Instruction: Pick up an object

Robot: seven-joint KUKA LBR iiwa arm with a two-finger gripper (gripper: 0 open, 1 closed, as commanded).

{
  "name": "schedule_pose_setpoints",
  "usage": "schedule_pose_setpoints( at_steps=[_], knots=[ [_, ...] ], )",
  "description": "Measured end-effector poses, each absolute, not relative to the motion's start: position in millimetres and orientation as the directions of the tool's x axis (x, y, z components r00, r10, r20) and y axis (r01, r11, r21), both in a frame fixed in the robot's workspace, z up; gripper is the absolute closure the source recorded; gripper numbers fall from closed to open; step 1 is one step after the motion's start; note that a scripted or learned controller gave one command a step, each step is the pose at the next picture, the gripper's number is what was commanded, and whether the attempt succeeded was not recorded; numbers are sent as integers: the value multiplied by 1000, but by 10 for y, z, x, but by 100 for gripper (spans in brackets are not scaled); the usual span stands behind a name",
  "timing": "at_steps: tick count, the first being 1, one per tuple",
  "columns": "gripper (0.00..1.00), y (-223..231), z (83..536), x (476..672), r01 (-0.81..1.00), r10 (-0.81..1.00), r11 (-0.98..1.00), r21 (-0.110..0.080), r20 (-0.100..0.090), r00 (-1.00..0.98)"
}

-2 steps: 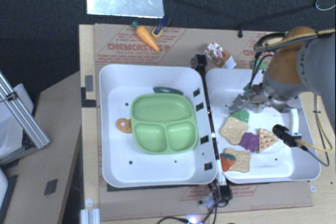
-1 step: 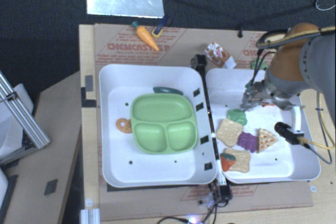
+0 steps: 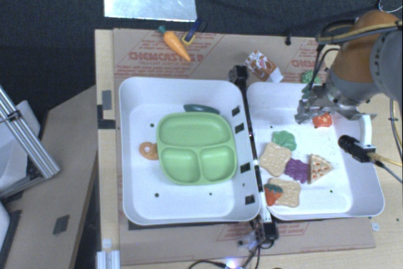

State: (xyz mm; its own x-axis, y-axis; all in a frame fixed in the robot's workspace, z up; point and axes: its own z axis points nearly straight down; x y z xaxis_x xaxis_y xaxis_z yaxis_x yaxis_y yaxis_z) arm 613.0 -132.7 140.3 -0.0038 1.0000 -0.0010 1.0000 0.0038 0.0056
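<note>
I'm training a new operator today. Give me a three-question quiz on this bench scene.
1. True or false: the green divided plate lies in the left bin.
2. Which toy lies outside both bins, on the board behind them? A) carrot B) pizza slice C) purple piece
3. Fill in: the gripper is over the ___ bin.

Key: 1 true; 2 A; 3 right.

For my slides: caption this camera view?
Gripper poised over the right bin beside a red toy; green tray left.
</note>
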Motion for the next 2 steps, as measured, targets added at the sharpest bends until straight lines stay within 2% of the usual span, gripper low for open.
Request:
schedule_pose_setpoints(
  at_steps=[1,2],
  knots=[
    [100,-1351,1878,6223,1000,1000,5,7,-1,-5],
    [100,-1351,2264,6235,1000,1000,6,4,-1,-6]
  ],
)
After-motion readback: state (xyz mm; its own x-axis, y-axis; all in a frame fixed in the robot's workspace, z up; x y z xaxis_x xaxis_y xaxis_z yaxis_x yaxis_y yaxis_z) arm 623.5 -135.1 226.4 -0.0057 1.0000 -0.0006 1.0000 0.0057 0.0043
